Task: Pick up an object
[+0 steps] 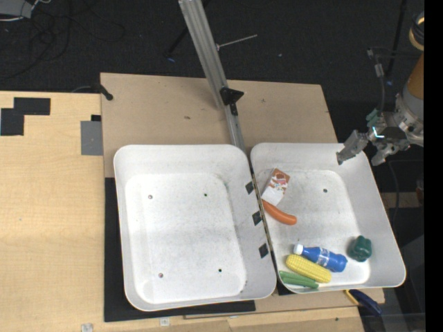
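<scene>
Right bin (360,185): objects cluster along its left wall and near edge. Red-and-white packet (276,186) by the left wall, orange carrot-shaped piece (279,215) just below it. Corn cob (309,269), blue bottle (322,257) and green pod (299,280) crowd the near left corner; dark green object (360,247) near the right rim. Bin's centre and far half bare, open room. Gripper (365,149) hangs over the far right corner, fingers spread apart, nothing between them. Left bin (138,164) alongside, touching at the shared rim.

Gripper (365,151) open above right bin (370,185) corner, sausage (279,214), bottle (322,256), corn (308,269) inside
</scene>
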{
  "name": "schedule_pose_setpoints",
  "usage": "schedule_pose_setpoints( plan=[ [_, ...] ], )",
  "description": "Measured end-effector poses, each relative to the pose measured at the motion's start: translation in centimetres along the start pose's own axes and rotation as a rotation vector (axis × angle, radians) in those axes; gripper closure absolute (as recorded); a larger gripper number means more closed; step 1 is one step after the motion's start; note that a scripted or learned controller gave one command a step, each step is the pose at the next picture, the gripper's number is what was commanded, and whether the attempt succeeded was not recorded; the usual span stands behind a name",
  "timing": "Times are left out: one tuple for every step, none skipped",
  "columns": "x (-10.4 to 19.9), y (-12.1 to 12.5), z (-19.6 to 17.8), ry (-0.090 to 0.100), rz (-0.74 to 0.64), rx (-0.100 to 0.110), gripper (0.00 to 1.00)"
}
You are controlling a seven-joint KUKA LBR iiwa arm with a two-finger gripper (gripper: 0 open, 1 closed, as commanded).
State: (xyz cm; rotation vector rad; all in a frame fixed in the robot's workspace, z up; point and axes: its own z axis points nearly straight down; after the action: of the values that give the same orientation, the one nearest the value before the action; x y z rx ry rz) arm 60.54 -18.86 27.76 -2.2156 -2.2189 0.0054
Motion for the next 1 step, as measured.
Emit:
schedule_pose_setpoints(
  plan=[
    [0.02,0.07,-0.26,-0.002,-0.002,-0.004,0.0]
  ],
)
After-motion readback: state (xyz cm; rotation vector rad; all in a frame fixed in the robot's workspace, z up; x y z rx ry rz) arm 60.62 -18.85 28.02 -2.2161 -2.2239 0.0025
